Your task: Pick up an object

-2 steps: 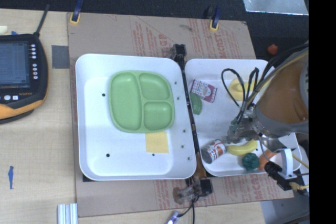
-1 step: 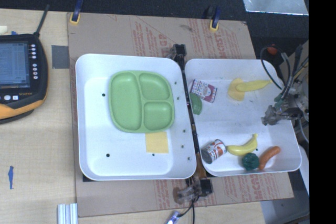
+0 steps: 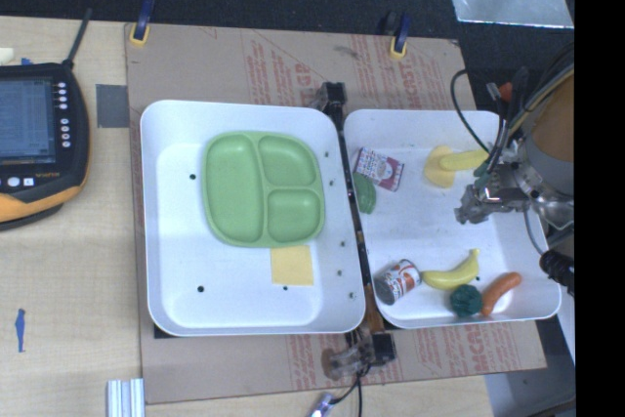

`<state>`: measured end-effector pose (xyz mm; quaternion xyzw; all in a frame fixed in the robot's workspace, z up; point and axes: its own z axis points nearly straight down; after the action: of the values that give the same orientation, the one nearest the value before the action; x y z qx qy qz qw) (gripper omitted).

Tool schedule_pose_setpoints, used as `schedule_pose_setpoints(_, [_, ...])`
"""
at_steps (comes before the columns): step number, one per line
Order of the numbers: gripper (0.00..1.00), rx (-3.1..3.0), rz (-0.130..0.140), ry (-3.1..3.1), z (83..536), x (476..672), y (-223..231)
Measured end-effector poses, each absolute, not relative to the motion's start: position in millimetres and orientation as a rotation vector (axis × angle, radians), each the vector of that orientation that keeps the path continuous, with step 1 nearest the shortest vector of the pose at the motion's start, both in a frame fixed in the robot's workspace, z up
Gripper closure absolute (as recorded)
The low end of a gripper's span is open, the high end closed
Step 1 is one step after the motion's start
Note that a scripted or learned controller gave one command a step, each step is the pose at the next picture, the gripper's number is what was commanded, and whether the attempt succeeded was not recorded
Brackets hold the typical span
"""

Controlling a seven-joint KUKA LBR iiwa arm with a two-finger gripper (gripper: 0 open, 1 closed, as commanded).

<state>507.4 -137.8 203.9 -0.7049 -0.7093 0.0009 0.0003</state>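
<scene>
The right white bin (image 3: pixel 420 229) holds a yellow block (image 3: pixel 451 164) at its back, a small red-and-white packet (image 3: pixel 379 169), a green piece (image 3: pixel 364 195) by the left wall, a tin can (image 3: pixel 397 281), a banana (image 3: pixel 452 273), a dark green ball (image 3: pixel 466 300) and an orange carrot-like piece (image 3: pixel 501 292). My gripper (image 3: pixel 479 203) hangs over the bin's right side, just right of and below the yellow block, above the banana. I see nothing held in it.
The left white bin (image 3: pixel 166 239) carries a green divided plate (image 3: pixel 264 187) and a flat yellow square (image 3: pixel 292 266). A teach pendant (image 3: pixel 34 142) lies on the bench at far left. Cables loop near the arm at the right.
</scene>
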Motion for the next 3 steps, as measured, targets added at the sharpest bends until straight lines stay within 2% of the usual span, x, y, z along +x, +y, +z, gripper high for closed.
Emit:
schedule_pose_setpoints(1, [0.00,-2.215,0.003,-2.227,203.9,507.3,-138.1])
schedule_pose_setpoints(2, [0.00,-2.215,0.005,-2.226,144.7,563.8,-115.6])
schedule_pose_setpoints(3, [0.00,-2.215,0.005,-2.226,112.6,611.8,-98.3])
